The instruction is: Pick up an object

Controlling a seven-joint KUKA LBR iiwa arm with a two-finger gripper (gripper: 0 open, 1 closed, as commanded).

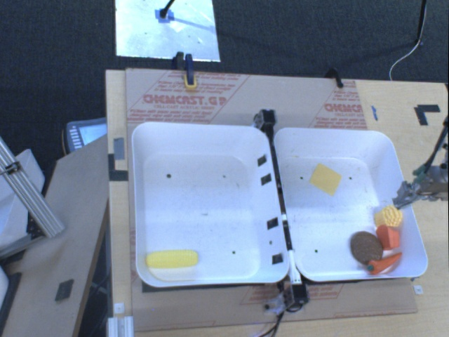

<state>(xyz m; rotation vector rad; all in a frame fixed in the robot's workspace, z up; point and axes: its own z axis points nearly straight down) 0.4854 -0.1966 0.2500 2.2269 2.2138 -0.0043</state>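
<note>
The right bin point(337, 137) holds a flat yellow square point(325, 178) near its middle. A cluster lies in its near right corner: a yellow corn piece point(389, 217), a red-orange block point(389, 236), a brown round disc point(365, 246) and an orange carrot point(384, 264). A long yellow piece point(172, 259) lies in the near left corner of the left bin point(196, 135). My gripper point(409, 193) comes in at the right edge, over the right bin's right rim, just above and right of the corn piece. It is small and partly cut off, and nothing shows held in it.
A black divider with clips point(275, 202) runs between the two bins. The bins rest on a cardboard sheet point(231, 97) on the bench. A grey side table point(63, 223) stands to the left, and a shiny metal plate point(167, 20) lies beyond the bench.
</note>
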